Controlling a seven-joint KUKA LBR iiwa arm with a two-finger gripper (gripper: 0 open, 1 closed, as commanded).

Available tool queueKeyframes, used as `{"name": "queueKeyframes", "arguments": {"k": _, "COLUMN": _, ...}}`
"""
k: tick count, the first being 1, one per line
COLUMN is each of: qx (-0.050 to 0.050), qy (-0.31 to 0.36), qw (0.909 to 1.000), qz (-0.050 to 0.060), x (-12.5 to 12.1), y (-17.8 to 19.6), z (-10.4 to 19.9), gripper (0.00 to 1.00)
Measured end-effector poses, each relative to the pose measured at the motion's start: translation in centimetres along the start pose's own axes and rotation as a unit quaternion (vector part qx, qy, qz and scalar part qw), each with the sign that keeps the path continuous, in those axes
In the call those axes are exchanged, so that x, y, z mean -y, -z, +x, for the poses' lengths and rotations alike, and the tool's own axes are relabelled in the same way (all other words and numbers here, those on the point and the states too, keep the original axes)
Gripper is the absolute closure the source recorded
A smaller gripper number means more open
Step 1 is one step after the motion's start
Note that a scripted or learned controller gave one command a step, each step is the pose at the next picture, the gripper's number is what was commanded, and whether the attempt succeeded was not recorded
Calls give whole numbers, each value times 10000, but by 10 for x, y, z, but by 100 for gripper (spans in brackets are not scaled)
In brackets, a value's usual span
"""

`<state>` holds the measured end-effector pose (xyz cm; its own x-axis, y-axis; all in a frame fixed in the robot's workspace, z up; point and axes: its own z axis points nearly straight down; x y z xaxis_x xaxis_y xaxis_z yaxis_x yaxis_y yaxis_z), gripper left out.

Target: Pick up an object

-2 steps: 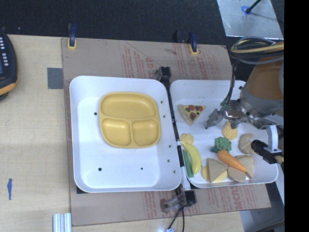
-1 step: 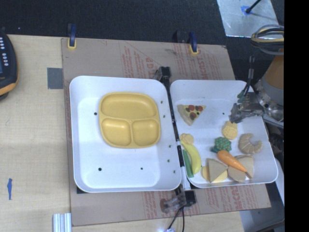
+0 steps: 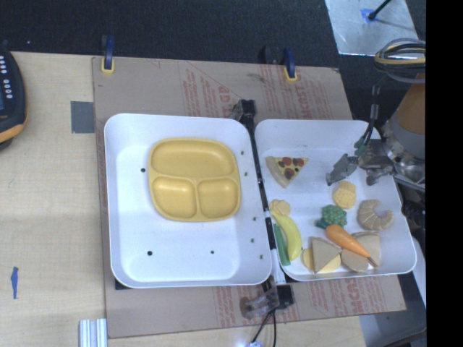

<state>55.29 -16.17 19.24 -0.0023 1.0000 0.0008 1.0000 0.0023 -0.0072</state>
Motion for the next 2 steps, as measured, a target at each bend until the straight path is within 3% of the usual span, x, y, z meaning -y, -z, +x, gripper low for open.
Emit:
{"name": "queueKeyframes", "arguments": {"k": 1, "qx": -11, "qy": -12, "qw": 10000, "qz": 49, "x": 16, "y": -97, "z": -30, "gripper": 0}}
{"name": "queueKeyframes", "arguments": {"k": 2, "qx": -25, "qy": -8, "qw": 10000, "qz": 33, "x": 80, "y": -106, "z": 12, "gripper": 0}}
